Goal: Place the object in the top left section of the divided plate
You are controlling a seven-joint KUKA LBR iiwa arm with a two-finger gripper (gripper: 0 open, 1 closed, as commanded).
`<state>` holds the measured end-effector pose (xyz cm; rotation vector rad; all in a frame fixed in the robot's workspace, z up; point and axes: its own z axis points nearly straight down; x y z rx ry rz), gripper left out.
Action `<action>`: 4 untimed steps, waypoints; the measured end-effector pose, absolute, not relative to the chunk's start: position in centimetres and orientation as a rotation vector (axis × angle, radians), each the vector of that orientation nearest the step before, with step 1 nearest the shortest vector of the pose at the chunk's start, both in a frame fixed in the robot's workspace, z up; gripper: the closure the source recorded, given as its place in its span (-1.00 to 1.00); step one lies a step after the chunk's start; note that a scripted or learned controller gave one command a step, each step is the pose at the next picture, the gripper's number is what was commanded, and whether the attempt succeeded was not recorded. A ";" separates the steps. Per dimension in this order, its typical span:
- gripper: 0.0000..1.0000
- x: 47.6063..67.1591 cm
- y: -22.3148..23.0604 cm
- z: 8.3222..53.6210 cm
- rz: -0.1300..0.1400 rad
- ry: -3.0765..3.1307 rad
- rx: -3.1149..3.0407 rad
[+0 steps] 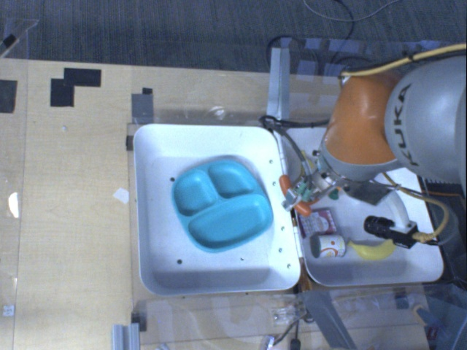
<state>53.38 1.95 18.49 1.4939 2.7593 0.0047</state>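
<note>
A blue divided plate (221,204) lies in the left white bin (157,261); it has two small sections at its far side and one large section at its near side, all bare. My gripper (305,193) hangs over the left edge of the right bin (408,272), just right of the wall between the two bins. Small orange-red pieces (284,184) show right at the gripper's tip, and I cannot make out whether they sit between the fingers. The arm's orange band (357,126) and grey body hide much of the right bin.
In the right bin lie a purple packet (318,222), a small white can (328,246) and a yellow banana (372,250) near the front wall. A metal post (279,82) stands behind the bins. Wooden bench (66,217) extends left.
</note>
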 end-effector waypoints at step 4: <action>1.00 64.9 4.5 19.8 0.011 2.588 1.761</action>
